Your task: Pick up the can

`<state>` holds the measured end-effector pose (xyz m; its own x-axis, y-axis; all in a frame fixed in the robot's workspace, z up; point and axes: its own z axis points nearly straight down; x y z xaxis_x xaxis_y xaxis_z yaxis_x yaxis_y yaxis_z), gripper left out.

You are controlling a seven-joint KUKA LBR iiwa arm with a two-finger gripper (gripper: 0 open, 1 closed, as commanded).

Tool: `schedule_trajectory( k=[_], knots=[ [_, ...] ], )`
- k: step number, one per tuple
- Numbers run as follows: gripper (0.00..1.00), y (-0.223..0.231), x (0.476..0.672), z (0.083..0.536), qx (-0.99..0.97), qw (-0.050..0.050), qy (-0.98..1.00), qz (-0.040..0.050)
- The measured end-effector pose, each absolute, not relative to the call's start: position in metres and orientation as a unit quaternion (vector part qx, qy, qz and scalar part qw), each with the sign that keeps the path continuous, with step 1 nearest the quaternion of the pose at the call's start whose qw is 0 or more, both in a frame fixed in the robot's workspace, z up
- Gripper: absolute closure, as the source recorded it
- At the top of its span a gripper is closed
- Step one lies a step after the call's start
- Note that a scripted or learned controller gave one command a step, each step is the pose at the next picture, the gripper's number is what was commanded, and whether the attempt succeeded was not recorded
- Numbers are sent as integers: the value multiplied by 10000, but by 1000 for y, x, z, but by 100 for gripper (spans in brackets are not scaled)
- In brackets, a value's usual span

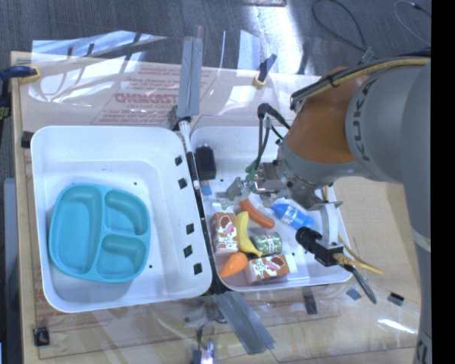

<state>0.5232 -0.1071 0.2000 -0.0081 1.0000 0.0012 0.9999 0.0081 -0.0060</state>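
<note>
The can (267, 243) is small and green with a pale end, lying on its side in the right bin (226, 144). It rests against a yellow banana (245, 233) on its left and a red-and-white carton (270, 266) in front. My gripper (252, 183) hangs over the middle of that bin, behind the can and apart from it, above an orange carrot-like piece (257, 214). Nothing is visibly held. The grey arm with its orange band (326, 131) covers the bin's back right part.
A blue bottle (292, 215) lies right of the can, with a second carton (225, 233) and an orange piece (233, 264) to its left. A black block (205, 161) sits at the bin's back left. The left bin (61, 146) holds a teal divided plate (98, 232).
</note>
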Motion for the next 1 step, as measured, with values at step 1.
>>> schedule_trajectory(
  k=[1],
  knots=[
    [0, -116, 518, 110, -6808, -52, -7325, -17]
  ],
)
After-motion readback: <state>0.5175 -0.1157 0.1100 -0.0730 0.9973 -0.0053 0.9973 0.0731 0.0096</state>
